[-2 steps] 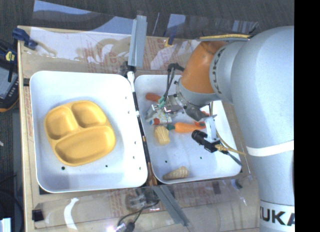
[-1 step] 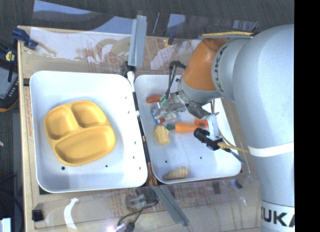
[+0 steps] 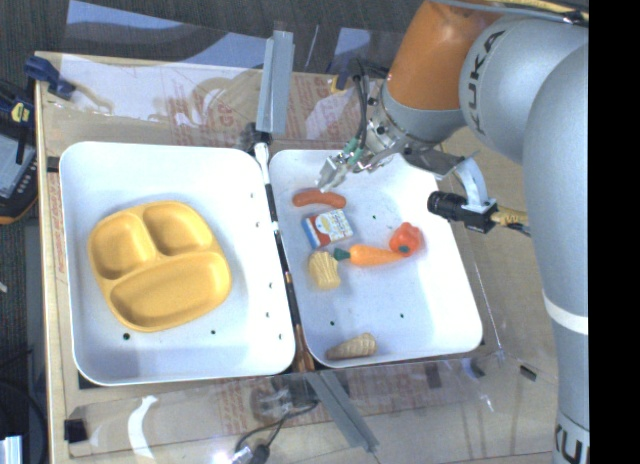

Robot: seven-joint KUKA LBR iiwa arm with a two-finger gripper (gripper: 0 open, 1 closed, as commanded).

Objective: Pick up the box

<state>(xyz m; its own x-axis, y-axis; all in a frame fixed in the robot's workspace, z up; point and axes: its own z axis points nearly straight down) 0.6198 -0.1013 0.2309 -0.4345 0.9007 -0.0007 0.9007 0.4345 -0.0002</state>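
Note:
The box (image 3: 328, 227) is a small carton, red, white and blue, lying flat in the right bin (image 3: 440, 302) near its left wall. My gripper (image 3: 345, 163) hangs above the far end of that bin, up and slightly right of the box and apart from it. Its fingers are spread, with nothing between them. A sausage (image 3: 319, 198) lies between the gripper and the box.
A carrot (image 3: 372, 255), a red pepper (image 3: 406, 239), a corn cob piece (image 3: 323, 270) and a bread roll (image 3: 352, 347) share the right bin. The left bin (image 3: 90, 352) holds a yellow divided plate (image 3: 160, 263). The arm's grey body fills the right side.

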